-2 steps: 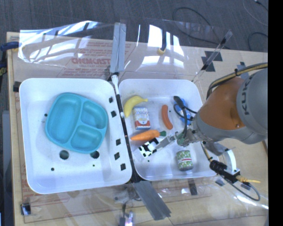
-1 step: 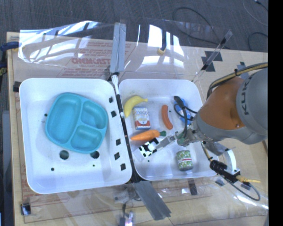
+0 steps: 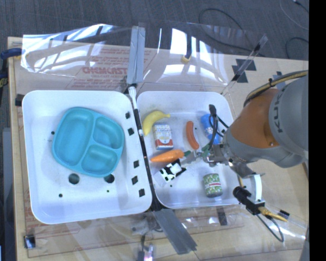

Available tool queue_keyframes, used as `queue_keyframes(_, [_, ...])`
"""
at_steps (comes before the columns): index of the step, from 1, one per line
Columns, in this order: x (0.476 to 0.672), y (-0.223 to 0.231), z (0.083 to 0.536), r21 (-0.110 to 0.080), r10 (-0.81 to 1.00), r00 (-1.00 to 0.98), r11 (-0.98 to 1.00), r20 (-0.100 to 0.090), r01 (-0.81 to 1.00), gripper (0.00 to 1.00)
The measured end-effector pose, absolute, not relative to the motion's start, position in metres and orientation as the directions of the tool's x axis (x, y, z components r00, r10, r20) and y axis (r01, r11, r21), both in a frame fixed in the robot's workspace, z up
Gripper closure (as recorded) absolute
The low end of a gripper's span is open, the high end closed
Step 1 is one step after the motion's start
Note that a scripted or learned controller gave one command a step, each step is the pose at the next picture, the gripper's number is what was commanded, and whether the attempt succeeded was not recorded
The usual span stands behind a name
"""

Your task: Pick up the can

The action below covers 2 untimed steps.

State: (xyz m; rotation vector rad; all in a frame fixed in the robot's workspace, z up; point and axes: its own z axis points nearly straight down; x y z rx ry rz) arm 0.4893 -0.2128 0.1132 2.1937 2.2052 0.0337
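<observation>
Two cans lie in the right bin (image 3: 223, 99). One with a red and white label (image 3: 163, 135) rests near the bin's left side, just below a banana (image 3: 154, 119). The other, with a green label (image 3: 212, 184), stands near the bin's front edge. My gripper (image 3: 205, 155) hangs low over the middle of the bin, just above the green-labelled can and right of the tip of a carrot (image 3: 167, 156). It is well to the right of the red-labelled can. The wrist and cables hide the gripper's tip.
In the right bin there are also a red sausage (image 3: 192, 135), a black and white cow toy (image 3: 173, 171) and a blue object (image 3: 206, 123) partly under the arm. The left bin (image 3: 38, 200) holds a blue divided plate (image 3: 89, 141).
</observation>
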Motion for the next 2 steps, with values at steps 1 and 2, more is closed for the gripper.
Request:
queue_keyframes(1, [0.477, -0.211, 0.211, 0.0, 1.0, -0.016, 0.016, -0.001, 1.0, 0.0])
queue_keyframes(2, [0.476, -0.21, 0.139, -0.005, 0.995, -0.096, 0.096, 0.002, 0.995, 0.0])
